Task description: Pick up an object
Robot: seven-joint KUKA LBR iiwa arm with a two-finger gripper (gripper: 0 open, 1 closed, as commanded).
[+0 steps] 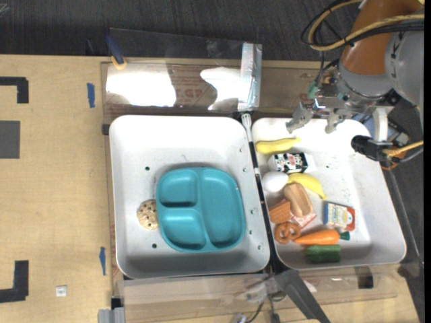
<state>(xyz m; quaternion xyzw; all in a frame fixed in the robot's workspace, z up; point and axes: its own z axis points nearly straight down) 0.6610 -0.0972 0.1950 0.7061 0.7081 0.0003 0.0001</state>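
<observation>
I read the two-finger gripper as hanging over the far edge of the right white plastic bin, its two fingers spread apart with nothing between them. The nearest candidate is the pale yellow banana-shaped toy, lying flat against the bin's far left corner, just beside the dividing wall.

Handling assessment, judged from appearance only:
- The yellow toy looks like light moulded plastic: stiff, smooth, probably slippery. I would close across its narrow width at mid-length, not along the curve.
- Its place against the wall leaves little room for a finger on the left side; a grasp there may glance off.
- The small black-and-white printed carton just below it has flat faces and looks easier to pinch, but it touches its neighbours.
- The white egg-shaped piece is round and smooth; I expect it to squirt out of a two-finger pinch.
- The orange carrot-shaped toy and the dark green block lie at the near end, close together.

The left white bin bears a teal compartmented plastic tray and a speckled round cookie-shaped toy touching its left edge; the cookie lies flat and offers only a thin rim.
</observation>
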